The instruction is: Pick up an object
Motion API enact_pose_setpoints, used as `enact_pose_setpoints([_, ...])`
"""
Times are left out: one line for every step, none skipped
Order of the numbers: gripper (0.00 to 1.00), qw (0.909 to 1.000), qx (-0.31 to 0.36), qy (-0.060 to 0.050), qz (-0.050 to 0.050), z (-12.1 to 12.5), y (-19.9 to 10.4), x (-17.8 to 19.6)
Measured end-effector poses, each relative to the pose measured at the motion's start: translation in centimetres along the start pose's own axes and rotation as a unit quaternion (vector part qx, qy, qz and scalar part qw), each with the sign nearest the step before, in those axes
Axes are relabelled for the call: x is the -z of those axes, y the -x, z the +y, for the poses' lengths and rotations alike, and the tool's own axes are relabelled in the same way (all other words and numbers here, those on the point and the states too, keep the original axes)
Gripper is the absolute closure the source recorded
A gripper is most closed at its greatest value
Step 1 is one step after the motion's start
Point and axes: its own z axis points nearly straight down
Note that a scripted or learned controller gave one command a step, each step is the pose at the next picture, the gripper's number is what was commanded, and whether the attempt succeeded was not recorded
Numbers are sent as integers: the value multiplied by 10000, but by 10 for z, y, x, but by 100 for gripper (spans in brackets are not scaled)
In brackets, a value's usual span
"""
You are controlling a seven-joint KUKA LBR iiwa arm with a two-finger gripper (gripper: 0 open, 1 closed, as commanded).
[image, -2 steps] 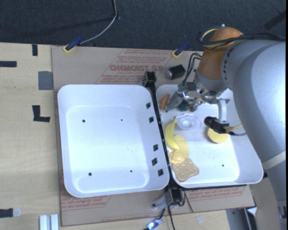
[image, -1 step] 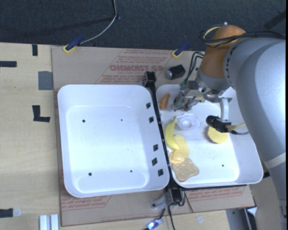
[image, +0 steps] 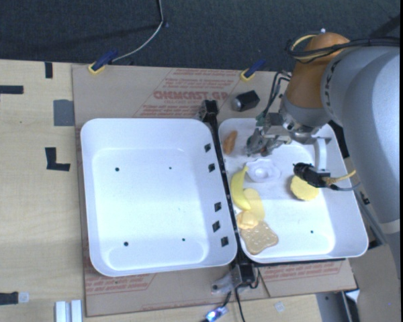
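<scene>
The camera looks down on two white bins side by side on a sheet of cardboard (image: 181,99). The grey arm (image: 363,92) comes in from the right, its orange band (image: 309,69) above the wrist, and the gripper (image: 258,145) hangs low over the far part of the right bin (image: 336,240).

Whether the jaws stand apart or together cannot be told from this slant (the fingertips are small and dark against cables and glare), and nothing can be seen clamped between them.

Just below the jaws, toward the near rim, a clear plastic lid (image: 262,173) lies on the bin floor. To the left of the jaws, close to the divider between the bins, lies a small orange piece (image: 230,140). Farther down and a little left of the jaws a yellow banana (image: 239,190) lies along the divider, touching a pale yellow lump (image: 252,205), and beyond that, near the front rim, sits a tan cracker-like slab (image: 258,237). To the right of and below the jaws a yellow lemon-like object (image: 303,189) rests on the floor, with a black part of the arm's cabling (image: 310,174) just above it.

The left bin (image: 148,193) lies well to the left of the jaws. A blue-and-yellow clip (image: 102,61) sits at the cardboard's far left corner.
</scene>
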Motion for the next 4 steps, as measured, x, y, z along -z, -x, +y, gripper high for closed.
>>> enact_pose_setpoints([100, 10000, -8, -16, -2, -43, 30, 10])
enact_pose_setpoints([100, 10000, 30, -72, 14, 17, -14, -27])
enact_pose_setpoints([100, 10000, 28, 22, 15, -32, -61, 71])
enact_pose_setpoints([100, 10000, 38, 55, 6, 21, -103, 151])
